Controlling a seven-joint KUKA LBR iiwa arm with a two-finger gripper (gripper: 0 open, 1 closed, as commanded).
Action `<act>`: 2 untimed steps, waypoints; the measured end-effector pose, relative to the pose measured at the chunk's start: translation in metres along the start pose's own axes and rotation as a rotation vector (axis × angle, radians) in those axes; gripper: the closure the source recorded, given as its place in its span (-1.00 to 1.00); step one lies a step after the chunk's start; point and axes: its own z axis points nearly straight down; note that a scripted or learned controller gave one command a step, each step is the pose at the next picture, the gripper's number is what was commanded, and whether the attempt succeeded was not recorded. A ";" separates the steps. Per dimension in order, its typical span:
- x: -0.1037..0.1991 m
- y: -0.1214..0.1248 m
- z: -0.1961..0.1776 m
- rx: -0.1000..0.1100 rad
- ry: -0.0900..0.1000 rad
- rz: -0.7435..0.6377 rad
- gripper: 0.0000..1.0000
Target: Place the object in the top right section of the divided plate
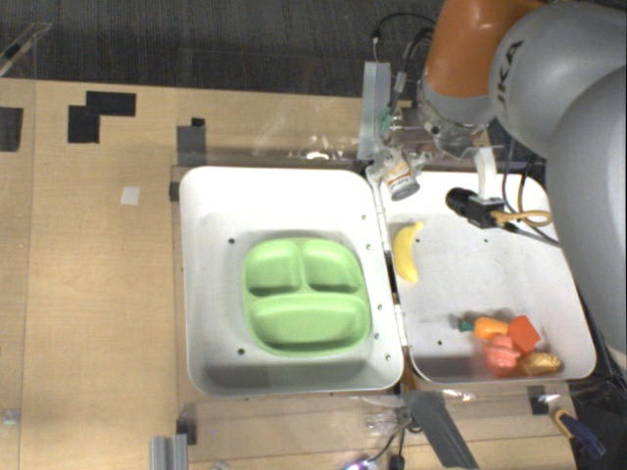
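Observation:
A green divided plate (306,295) lies in the middle of the left bin (201,262), with two small sections at the back and one long section in front. Its back right section (331,264) holds nothing. My gripper (394,168) hangs over the back rim where the two bins meet. It is shut on a small white can with an orange label (401,183), which tilts between the fingers. The can sits well behind and to the right of the plate.
In the right bin (490,262), a yellow banana (406,252) lies near the left wall. A carrot (487,327), an orange block (523,333), a pink piece (500,356) and a golden piece (540,363) cluster in the front right corner.

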 end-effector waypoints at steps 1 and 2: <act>0.000 -0.046 0.036 0.001 0.002 -0.170 1.00; 0.026 -0.108 0.036 -0.001 0.003 -0.551 1.00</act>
